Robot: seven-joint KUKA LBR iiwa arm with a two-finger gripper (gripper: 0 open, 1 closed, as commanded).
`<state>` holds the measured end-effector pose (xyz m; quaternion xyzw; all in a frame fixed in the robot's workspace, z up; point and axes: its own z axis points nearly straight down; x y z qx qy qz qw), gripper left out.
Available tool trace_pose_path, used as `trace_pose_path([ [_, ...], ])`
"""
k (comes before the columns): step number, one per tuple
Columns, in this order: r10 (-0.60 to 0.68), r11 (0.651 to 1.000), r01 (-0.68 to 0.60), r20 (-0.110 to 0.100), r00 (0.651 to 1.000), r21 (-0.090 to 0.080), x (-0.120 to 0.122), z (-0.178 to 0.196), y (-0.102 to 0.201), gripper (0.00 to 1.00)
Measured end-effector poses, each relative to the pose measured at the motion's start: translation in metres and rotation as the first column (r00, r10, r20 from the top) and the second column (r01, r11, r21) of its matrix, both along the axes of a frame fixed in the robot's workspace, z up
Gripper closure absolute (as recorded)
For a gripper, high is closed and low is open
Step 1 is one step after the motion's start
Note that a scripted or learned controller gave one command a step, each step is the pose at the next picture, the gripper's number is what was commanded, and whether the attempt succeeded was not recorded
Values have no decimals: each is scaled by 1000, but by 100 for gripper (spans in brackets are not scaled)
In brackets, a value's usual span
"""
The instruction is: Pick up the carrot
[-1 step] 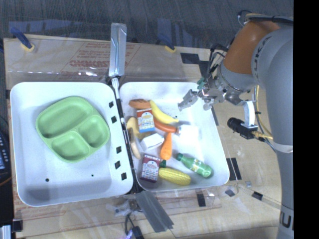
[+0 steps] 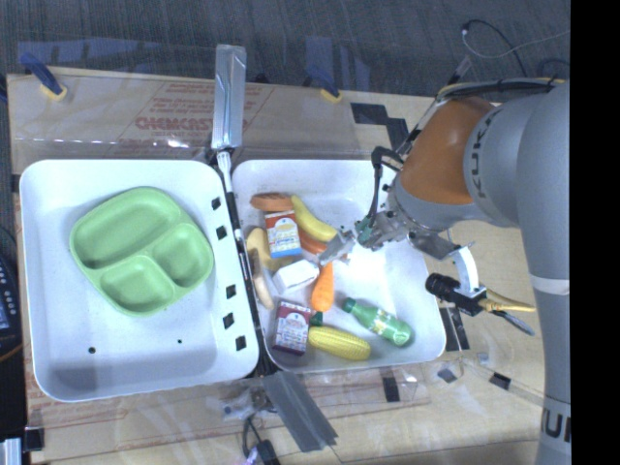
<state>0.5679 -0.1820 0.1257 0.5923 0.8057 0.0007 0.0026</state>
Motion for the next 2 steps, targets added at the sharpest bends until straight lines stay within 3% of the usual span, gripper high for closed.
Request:
trace_pose_path([
  [1,-96,995,97,46,994,-12,-27,-15,11,0],
  [2,-274,961,276,67,959,-23,-65,-14,43,0],
])
